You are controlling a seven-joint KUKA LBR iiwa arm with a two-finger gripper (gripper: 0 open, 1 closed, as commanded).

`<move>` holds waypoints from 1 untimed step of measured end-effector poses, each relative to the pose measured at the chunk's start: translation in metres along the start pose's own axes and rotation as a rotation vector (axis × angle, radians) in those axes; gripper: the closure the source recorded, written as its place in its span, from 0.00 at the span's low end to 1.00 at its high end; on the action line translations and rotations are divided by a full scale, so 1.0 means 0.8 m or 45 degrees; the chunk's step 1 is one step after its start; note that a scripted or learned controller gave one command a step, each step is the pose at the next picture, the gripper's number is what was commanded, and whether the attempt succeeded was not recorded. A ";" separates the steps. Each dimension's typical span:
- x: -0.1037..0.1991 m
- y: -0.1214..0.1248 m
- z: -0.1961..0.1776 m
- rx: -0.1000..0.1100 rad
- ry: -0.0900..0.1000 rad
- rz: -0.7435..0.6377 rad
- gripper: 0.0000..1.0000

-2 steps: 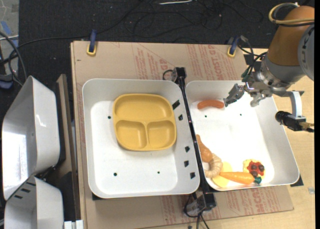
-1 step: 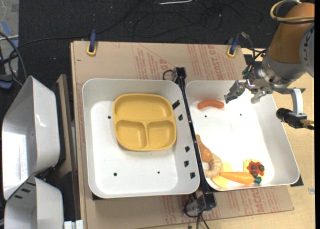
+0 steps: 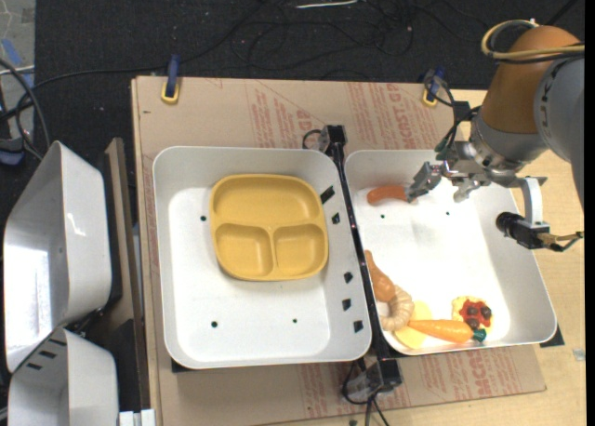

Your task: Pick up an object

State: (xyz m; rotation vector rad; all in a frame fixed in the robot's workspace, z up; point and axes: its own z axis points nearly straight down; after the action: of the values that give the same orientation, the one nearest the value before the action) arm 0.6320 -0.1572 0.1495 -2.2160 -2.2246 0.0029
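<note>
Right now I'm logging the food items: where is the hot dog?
The hot dog lies in the right bin, near its far left corner, just left of the gripper and well apart from the carrot.

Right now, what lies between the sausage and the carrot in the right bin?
In the camera view, bare white bin floor separates the sausage from the carrot.

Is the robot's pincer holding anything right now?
Nothing is held. The pincer hangs over the right bin, next to an orange sausage lying on the bin floor.
</note>
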 end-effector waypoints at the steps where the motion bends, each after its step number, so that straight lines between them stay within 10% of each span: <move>1: 0.001 0.000 0.065 -0.002 0.000 0.003 0.00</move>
State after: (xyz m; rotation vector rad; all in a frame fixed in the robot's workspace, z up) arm 0.6321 -0.1567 0.0973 -2.2190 -2.2229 0.0017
